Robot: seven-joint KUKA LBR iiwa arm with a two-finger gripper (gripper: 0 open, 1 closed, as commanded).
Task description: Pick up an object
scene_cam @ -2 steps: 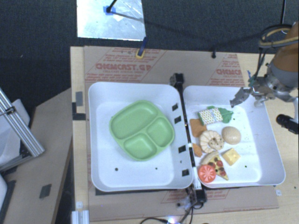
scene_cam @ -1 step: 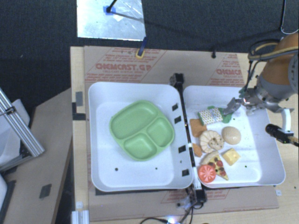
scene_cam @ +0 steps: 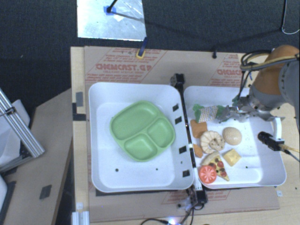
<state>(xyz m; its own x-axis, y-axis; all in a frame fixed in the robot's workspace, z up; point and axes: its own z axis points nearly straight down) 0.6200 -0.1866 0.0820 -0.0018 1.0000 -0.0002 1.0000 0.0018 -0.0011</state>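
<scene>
The right bin (scene_cam: 267,172) holds several toy foods. A green and white corn cob (scene_cam: 207,111) lies at its upper left. Below it are an orange nugget (scene_cam: 198,127), a round tan pastry (scene_cam: 212,140) and a beige bun (scene_cam: 232,135). A yellow cheese wedge (scene_cam: 231,157), a pizza slice (scene_cam: 219,166) and a red tomato (scene_cam: 207,174) sit near the front. My gripper (scene_cam: 228,113) is low in the bin, right beside the corn cob's right end. Whether it touches the cob is unclear.
The left bin (scene_cam: 101,168) holds a green divided plate (scene_cam: 142,130). A black ridge with clips (scene_cam: 185,125) separates the two bins. The arm's grey wrist (scene_cam: 262,102) and a black cable fitting (scene_cam: 269,141) hang over the right bin's right side.
</scene>
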